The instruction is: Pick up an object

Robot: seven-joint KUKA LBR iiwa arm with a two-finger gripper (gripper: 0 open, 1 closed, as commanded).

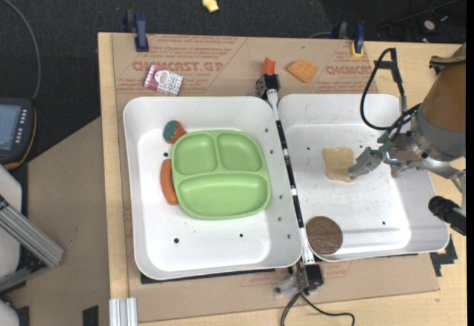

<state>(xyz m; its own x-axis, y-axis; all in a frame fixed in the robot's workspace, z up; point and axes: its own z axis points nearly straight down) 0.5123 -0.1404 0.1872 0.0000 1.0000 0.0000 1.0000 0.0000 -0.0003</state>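
Camera view: the pincer point(364, 166) reaches low into the right bin point(385, 232), its tip just beside a tan sponge-like block point(338, 164) near the bin's middle, a likely target; whether it is open or closed cannot be told. The cardboard-covered surface point(222, 58) bears red lettering, partly legible as "CHEMCAST".

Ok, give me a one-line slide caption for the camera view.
KUKA arm's gripper at a tan bread slice in the right bin; green divided plate in the left bin.
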